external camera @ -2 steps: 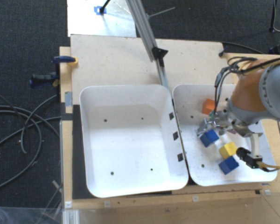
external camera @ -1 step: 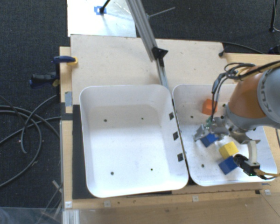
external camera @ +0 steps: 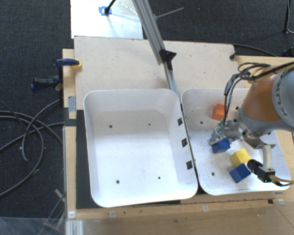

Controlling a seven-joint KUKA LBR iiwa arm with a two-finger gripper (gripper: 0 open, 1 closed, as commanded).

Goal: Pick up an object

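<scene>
Bench (external camera: 122, 65) carrying two white bins, left bin (external camera: 132, 102) bare inside, right bin (external camera: 196, 99) holding an orange block (external camera: 218, 112), yellow block (external camera: 239, 156), two blue blocks (external camera: 240, 173), end effector (external camera: 220, 137) low over the upper blue block (external camera: 221, 145), grip state hidden, cannot tell.

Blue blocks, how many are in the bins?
2, both in the right bin. One blue block sits right under the tool. The other blue block lies nearer the front, beside the yellow block. The arm may hide more.
</scene>
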